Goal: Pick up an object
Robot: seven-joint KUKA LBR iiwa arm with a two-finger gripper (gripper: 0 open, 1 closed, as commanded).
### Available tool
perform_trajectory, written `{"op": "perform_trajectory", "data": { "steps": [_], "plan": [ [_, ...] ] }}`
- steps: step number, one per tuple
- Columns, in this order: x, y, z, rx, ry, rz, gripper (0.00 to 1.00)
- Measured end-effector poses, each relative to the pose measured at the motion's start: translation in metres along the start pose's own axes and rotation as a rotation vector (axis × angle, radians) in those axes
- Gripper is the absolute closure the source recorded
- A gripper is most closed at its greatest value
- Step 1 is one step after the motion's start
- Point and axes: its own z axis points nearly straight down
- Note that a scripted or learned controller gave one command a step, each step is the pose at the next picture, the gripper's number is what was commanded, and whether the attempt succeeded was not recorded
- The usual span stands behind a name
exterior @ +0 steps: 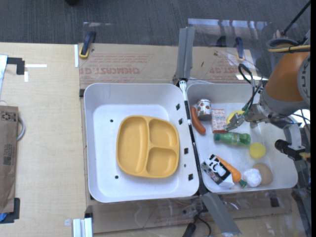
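White plastic marks the right bin (291, 179), so take it as your landmark in the camera view. Inside it, the gripper (233, 125) hangs over the upper middle of the floor, reaching in from the bin's right side on the grey arm (286, 83) with its orange band; you cannot tell from this angle whether it is parted or closed, and nothing can be made out between its tips. Just below the gripper lies a green bottle (232, 138) on its side, with a yellow ball (257, 150) near its right end. Toward the bin's left wall you see a red sausage (198, 120), a small can (204, 106) above it, and a flat packet (218, 118) beside them. Along the bin's lower edge sit a black-and-white carton (216, 170), a carrot (231, 170), a white crumpled lump (252, 177) and a tan ball (263, 172). Left of this bin, touching it, is the left bin (98, 132), holding a yellow divided plate (147, 145).
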Motion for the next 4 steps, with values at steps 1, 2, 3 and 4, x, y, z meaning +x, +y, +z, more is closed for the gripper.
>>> {"op": "perform_trajectory", "data": {
  "steps": [1, 2, 3, 4],
  "plan": [
    [-0.031, -0.043, 0.007, 0.013, 0.005, -0.134, 0.00],
    [-0.040, 0.044, 0.007, 0.012, 0.004, -0.138, 0.00],
    [-0.033, 0.071, 0.007, 0.011, 0.002, -0.090, 0.00],
    [-0.033, 0.071, 0.002, 0.018, 0.003, -0.093, 1.00]
  ]
}}
